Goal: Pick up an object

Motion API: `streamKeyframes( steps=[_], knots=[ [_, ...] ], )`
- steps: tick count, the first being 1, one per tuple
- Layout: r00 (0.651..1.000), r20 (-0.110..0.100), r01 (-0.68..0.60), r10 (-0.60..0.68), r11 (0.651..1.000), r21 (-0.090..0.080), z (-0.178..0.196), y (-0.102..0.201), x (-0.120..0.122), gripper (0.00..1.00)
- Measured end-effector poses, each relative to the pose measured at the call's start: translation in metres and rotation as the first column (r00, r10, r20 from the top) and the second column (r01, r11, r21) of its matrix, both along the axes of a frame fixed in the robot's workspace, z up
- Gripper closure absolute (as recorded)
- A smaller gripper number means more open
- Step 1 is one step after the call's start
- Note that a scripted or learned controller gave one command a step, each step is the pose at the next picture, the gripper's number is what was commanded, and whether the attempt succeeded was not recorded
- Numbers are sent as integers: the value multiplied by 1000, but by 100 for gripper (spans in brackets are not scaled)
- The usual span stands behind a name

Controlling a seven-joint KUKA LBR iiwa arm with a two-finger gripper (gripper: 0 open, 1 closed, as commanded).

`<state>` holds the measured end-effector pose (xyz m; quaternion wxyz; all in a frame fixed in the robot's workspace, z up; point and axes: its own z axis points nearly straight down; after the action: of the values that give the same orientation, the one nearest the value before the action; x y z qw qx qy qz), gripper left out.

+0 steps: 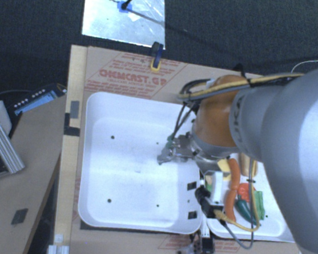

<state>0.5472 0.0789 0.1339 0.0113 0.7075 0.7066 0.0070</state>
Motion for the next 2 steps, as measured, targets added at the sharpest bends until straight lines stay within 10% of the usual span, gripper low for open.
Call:
streamKeyframes(
  steps=[1,2],
  knots=[
    [1000,0,14,-14,1000,-21,7,-13,0,100],
    [1000,-11,1,-1,1000,5,134,-51,31,100]
  ],
)
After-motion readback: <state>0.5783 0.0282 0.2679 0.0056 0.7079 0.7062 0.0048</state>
